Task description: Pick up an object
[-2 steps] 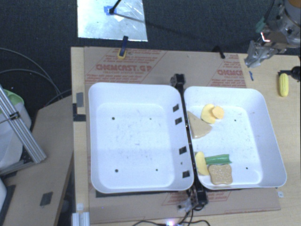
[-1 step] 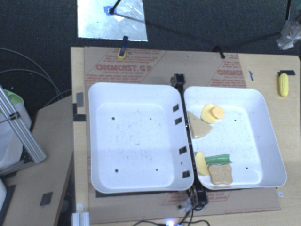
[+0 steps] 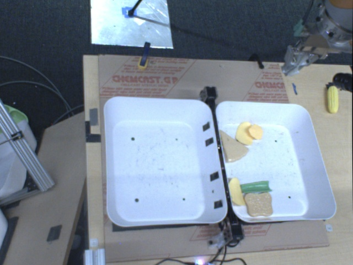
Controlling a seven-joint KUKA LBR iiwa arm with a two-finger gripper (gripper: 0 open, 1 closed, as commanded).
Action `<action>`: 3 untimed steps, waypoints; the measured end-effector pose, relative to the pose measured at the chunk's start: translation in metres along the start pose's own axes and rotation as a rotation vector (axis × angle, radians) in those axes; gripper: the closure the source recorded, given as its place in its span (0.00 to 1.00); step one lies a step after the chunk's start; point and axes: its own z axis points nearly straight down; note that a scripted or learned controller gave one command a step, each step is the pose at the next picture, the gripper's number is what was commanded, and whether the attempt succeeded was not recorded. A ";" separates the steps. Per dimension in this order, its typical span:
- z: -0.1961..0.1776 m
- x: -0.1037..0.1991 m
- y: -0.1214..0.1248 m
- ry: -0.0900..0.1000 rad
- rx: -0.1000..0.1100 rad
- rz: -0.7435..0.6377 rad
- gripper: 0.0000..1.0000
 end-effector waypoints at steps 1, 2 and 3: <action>-0.031 -0.083 -0.002 -0.008 -0.009 0.013 1.00; 0.011 -0.041 -0.001 -0.002 -0.004 0.002 1.00; 0.017 -0.102 -0.002 -0.006 -0.008 0.012 1.00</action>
